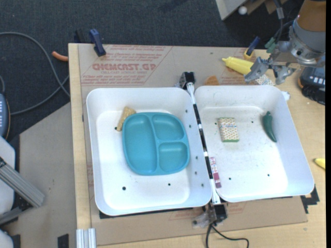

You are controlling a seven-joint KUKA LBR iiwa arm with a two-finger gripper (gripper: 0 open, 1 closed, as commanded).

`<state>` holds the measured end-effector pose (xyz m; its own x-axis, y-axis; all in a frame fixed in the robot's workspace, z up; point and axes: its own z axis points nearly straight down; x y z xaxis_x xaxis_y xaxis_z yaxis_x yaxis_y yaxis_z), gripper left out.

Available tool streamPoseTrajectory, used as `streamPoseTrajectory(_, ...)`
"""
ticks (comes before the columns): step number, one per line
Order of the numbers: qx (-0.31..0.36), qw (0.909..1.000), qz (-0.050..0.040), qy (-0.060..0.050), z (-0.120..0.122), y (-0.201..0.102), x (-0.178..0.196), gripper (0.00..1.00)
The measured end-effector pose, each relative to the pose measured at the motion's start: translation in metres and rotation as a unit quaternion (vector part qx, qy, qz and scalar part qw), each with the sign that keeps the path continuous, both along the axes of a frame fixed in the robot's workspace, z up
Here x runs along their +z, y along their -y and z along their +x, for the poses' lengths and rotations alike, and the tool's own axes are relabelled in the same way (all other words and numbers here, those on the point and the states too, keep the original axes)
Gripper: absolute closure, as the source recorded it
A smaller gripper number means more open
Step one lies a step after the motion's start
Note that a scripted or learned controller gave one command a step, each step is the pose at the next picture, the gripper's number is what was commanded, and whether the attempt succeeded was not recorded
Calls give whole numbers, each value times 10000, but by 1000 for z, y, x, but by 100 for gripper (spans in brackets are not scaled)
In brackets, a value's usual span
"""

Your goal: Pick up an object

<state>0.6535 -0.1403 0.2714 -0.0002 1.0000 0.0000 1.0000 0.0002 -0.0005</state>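
My gripper hangs above the far rim of the right bin, near its back right corner. Its fingers are spread, so it is open with nothing between them. Inside the right bin lie a small patterned box near the middle and a dark green pepper-shaped piece by the right wall. The left bin holds a blue divided plate and a tan cracker-like piece tucked at the plate's far left corner.
A yellow object lies on the bench just behind the right bin, left of the gripper, with a small orange bit nearby. Blue clamps grip the bench's far edge. Another yellow item sits at the right.
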Motion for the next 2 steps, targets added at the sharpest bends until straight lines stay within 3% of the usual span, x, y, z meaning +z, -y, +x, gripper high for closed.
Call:
streamPoseTrajectory(1,3,10000,3,-9,-43,-47,-108,0)
streamPoseTrajectory(2,-5,10000,3,-8,-54,-40,-187,0)
